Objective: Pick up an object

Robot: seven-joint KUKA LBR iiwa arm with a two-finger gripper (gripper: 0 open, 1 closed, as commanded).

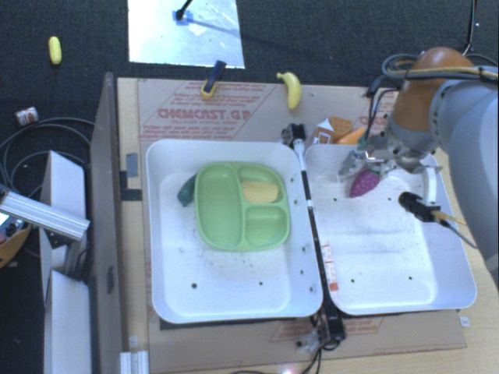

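I see the left bin point(168, 287) holding a green plate point(226, 216). The right bin point(390, 271) lies right of the plate. In it, my gripper point(368, 164) sits right at a purple thing point(363, 184). I cannot tell if the gripper is open or closed. A yellow piece point(260, 191) lies in the plate's top right part.

The green plate point(234, 218) fills the middle of the left bin point(234, 285), with a dark green thing point(187, 189) tucked against the plate's left edge and a yellow piece point(261, 191) in its upper right compartment. In front of the plate the bin floor is bare, room enough for me to come down. Right of the plate, past where the bins meet, the right bin point(390, 265) lies open, save for a purple thing point(363, 184) just beside my pincer point(366, 164), level with the plate's far edge
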